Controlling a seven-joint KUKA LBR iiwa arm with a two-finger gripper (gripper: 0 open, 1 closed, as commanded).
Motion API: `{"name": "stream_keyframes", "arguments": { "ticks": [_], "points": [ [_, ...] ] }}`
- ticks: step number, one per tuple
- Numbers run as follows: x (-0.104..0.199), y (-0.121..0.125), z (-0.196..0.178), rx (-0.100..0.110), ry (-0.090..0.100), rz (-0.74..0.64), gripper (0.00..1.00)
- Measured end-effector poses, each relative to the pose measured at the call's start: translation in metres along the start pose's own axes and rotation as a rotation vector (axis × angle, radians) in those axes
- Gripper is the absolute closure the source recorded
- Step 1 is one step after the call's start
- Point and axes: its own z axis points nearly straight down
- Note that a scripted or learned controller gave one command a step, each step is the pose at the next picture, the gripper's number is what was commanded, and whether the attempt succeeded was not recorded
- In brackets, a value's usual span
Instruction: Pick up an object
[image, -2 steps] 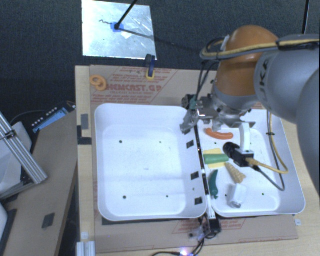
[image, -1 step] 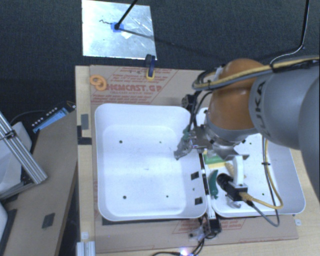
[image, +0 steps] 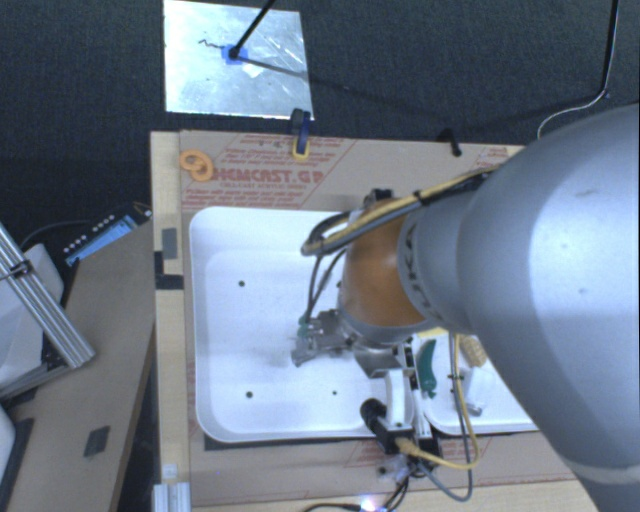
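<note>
Reaching low over the left white bin (image: 230, 300), the pincer (image: 308, 343) is brought close to the bin floor for a pick, though its state cannot be told and no object to be picked can be made out beneath it.

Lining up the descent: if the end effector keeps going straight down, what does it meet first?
Likely the bare white floor of the left bin; the end effector hangs over it, though depth is unclear.
</note>
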Motion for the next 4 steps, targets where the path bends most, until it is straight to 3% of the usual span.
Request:
{"name": "stream_keyframes", "arguments": {
  "ticks": [1,2,3,4],
  "points": [
    [-0.004,0.003,-0.016,-0.010,0.000,0.008,1.00],
    [0.026,0.020,-0.217,-0.029,0.006,0.000,1.00],
    [0.069,0.064,-0.270,-0.021,0.003,0.000,1.00],
    [0.072,0.113,-0.357,-0.024,0.002,0.003,1.00]
  ]
}}
